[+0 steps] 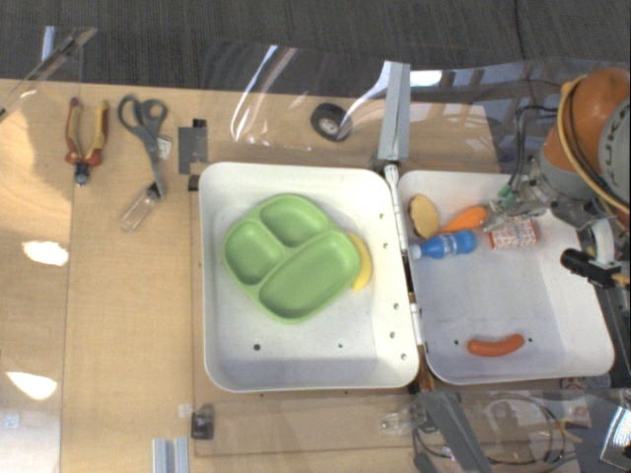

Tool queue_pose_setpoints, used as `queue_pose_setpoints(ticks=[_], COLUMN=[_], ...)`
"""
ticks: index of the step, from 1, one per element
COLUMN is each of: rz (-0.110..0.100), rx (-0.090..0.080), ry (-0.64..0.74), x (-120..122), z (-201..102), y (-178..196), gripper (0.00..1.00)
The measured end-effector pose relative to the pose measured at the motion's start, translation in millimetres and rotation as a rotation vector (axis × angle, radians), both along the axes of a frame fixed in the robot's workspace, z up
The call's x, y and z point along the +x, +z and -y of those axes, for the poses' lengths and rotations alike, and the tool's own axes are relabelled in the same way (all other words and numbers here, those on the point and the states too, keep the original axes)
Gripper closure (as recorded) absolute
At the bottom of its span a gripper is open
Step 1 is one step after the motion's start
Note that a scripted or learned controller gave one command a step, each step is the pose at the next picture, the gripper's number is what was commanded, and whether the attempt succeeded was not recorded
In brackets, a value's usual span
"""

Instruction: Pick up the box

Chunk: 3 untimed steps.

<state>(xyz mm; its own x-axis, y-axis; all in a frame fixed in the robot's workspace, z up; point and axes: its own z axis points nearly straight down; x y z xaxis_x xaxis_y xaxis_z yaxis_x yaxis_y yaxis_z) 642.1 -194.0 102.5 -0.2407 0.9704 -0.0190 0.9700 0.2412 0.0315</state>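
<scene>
Grey arm (603, 126), orange band, possibly dark cabling.

Even, bright light falls from above. Glare patches whiten the pale wooden bench (99, 294) at far left, and the clear plastic sheet (266, 92) shines along the far edge. Shadows are soft; focus is mildly soft throughout.

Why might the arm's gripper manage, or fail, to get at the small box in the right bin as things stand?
Probably manages: the box lies near the right bin's far edge, uncovered, close to the arm. The carrot beside it crowds one side.
</scene>
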Motion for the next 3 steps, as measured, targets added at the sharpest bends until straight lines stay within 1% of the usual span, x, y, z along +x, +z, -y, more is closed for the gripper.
queue_pose_setpoints(ticks=[1,2,3], rz=[-0.022,-0.014,-0.026], rx=[0.008,0.008,0.002], ry=[0.028,0.031,0.316], x=[-10,-7,-3], z=[9,7,-54], y=[-13,0,89], gripper=[0.00,1.00,1.00])
